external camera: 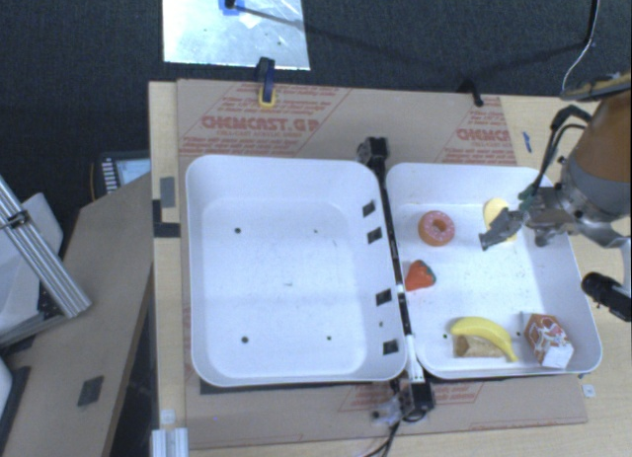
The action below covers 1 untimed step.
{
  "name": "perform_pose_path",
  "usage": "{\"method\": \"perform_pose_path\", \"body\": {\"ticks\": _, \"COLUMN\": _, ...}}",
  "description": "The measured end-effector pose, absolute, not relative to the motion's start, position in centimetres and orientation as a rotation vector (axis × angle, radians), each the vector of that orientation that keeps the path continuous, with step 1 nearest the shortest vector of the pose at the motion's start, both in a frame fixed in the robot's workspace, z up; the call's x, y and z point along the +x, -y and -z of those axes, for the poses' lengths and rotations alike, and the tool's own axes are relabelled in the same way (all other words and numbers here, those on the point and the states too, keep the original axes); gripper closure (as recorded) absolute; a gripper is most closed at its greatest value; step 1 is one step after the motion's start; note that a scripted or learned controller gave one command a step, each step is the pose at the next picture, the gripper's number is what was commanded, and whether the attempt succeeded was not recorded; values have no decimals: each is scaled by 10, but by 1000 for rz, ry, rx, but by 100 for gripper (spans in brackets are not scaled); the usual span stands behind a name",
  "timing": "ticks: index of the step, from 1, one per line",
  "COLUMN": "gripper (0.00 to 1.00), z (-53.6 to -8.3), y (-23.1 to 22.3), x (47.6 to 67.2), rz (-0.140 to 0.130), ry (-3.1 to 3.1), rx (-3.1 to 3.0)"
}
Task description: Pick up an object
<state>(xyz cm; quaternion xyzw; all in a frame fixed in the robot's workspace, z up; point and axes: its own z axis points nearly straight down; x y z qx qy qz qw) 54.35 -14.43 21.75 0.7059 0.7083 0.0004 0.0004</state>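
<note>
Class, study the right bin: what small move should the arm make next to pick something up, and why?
Probably lower the tool onto the round yellow object just beneath it. The tool hangs at that object, while the pink ring doughnut and yellow banana lie farther off.

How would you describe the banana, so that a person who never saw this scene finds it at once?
Look in the right bin, at its near edge. There the banana lies as a yellow curve, over a tan bread-like piece. Beside it sits a red-and-white carton; no other thing there is long and curved.
</note>
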Motion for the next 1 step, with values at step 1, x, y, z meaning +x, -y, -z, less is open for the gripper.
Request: {"method": "perform_pose_path", "body": {"ticks": 1, "gripper": 0, "z": -78, "y": 202, "x": 557, "rz": 4, "ry": -2217, "rx": 2225}}
